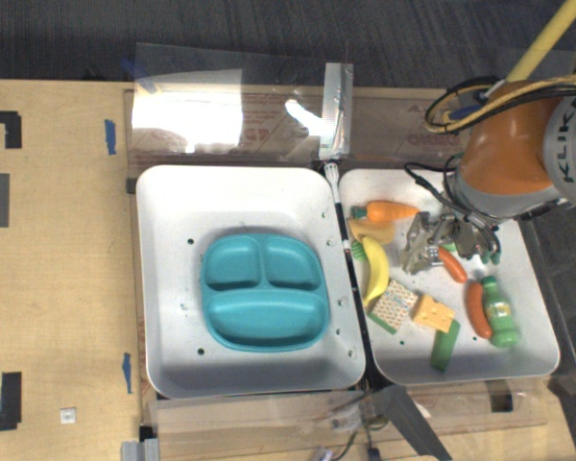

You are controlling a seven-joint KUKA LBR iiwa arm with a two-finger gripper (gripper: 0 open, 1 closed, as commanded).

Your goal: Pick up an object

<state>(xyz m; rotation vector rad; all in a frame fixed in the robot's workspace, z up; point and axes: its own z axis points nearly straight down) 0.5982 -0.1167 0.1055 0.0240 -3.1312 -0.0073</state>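
Camera view: claw [424, 248] state cannot be told; the light, stiff small carrot [452, 265] beside it is best gripped mid-length.

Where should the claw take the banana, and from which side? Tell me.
Grip the banana across its narrow middle, coming straight down from above. It lies flat along the right bin's left wall, so fingers likely fit best across its width, one in the wall gap.

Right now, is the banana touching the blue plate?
Apart. The camera view shows the banana in the right bin and the blue plate in the left bin, bin walls between them.
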